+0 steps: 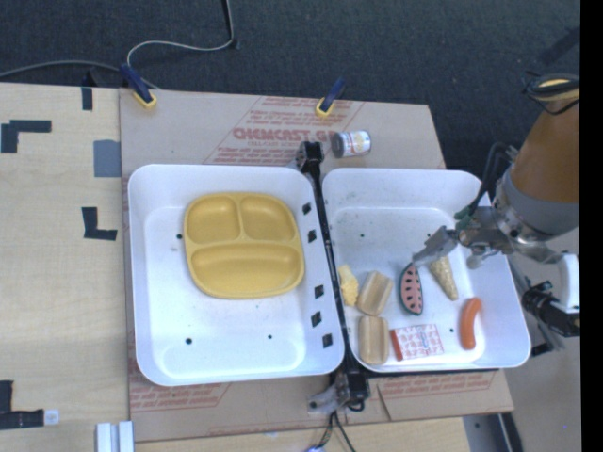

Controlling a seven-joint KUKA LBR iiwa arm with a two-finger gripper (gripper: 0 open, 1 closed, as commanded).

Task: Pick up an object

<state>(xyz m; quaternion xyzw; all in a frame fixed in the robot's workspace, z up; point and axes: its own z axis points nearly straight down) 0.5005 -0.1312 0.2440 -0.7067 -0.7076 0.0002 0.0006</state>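
The right bin holds several toy foods along its near side: a watermelon slice, a pale yellow wedge, an orange sausage, two tan bread rolls, a small yellow piece and a red-and-white packet. My gripper hangs over the right part of this bin, just above the yellow wedge and beside the watermelon slice. Its two fingers are spread apart, with nothing between them.
The left bin holds a yellow divided plate. A small jar lies on the cardboard behind the bins, near two yellow-and-blue clamps. A black divider runs between the bins.
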